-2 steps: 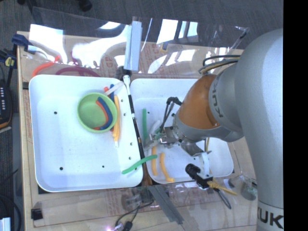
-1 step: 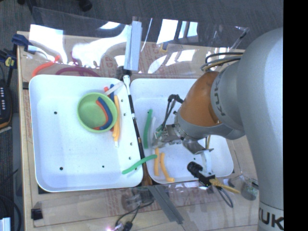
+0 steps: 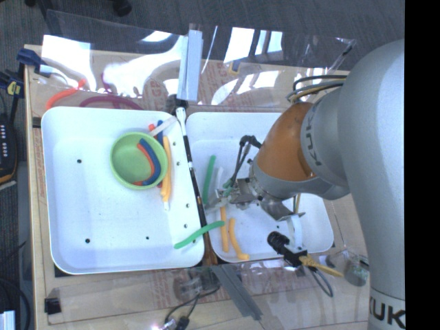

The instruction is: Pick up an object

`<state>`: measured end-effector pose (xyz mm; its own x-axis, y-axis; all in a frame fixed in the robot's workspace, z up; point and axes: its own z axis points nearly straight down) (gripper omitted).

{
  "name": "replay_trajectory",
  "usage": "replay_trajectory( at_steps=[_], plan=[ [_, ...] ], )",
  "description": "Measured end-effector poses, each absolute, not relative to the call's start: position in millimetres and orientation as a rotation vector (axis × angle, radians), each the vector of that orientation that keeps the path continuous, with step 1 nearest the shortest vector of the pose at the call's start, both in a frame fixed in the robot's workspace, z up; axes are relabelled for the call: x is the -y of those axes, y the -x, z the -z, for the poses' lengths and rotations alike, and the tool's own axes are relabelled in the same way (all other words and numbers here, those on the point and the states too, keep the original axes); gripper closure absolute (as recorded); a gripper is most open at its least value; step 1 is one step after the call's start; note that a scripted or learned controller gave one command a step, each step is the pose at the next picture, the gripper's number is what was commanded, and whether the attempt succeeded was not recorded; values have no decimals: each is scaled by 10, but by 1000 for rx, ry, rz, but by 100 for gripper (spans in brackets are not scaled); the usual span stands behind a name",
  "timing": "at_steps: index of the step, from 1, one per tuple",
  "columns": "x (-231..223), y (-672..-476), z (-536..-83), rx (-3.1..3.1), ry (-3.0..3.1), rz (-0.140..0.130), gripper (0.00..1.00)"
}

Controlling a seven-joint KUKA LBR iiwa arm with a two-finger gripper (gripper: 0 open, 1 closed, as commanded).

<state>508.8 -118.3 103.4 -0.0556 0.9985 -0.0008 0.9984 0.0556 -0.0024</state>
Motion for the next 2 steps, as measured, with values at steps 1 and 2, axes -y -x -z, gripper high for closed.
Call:
replay_trajectory(
  at_steps=[1, 2],
  plan=[
    [1180, -5090, -1128, 2283, 2154, -4, 100],
    [1179, -5089, -1127, 2284, 2153, -5, 0]
  ],
)
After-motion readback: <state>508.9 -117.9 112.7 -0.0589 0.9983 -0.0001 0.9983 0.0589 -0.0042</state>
